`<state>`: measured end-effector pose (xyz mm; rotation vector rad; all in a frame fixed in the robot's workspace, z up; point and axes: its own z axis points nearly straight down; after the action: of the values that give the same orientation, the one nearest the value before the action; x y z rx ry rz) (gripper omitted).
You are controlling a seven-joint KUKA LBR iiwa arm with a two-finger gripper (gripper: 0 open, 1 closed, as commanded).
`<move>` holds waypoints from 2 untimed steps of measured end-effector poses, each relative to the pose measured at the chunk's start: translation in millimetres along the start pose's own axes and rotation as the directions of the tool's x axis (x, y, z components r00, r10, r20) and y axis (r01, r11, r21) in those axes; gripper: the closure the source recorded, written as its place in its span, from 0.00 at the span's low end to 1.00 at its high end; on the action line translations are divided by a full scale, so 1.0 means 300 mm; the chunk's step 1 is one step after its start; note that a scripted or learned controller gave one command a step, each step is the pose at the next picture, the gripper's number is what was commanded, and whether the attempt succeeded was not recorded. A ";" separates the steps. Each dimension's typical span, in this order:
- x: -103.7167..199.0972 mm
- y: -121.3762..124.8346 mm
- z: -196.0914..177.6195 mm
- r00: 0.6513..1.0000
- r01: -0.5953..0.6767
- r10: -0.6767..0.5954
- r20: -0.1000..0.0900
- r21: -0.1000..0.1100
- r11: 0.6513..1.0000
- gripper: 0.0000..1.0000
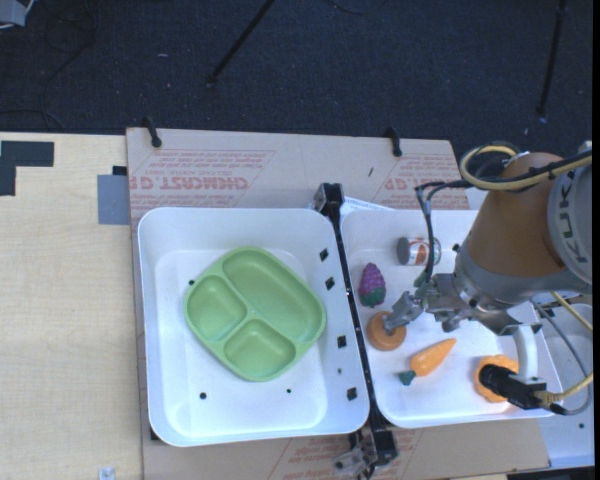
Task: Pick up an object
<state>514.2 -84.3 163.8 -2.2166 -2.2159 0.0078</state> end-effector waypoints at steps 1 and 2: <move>0.008 -0.008 0.146 1.000 0.000 0.000 0.000 0.000 1.000 0.00; 0.002 -0.006 0.104 1.000 -0.007 0.007 0.000 -0.002 1.000 1.00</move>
<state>512.1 -83.7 132.6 -2.2250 -2.2092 0.0054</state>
